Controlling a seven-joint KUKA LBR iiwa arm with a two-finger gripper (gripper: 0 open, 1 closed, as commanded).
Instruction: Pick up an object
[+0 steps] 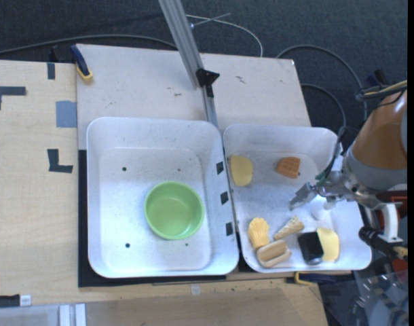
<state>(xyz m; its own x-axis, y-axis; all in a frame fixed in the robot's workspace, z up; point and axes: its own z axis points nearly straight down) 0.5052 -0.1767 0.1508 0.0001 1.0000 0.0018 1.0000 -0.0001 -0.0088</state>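
The right bin (275,136) holds several small objects. A pale yellow piece (241,170) and an orange-brown block (288,167) lie toward its far side. A yellow corn-like piece (258,231), a tan bread roll (273,252), a beige wedge (288,228) and a black-and-yellow object (319,245) lie along its near side. My gripper (307,197) hangs low over the right bin's right half, just above the wedge and below the orange-brown block. Nothing shows in its grasp.
A green bowl (174,210) sits in the left bin (98,182). A slanted metal pole (183,29) ends at the divider between the bins. The arm's orange band (383,141) and cables (315,53) crowd the right side.
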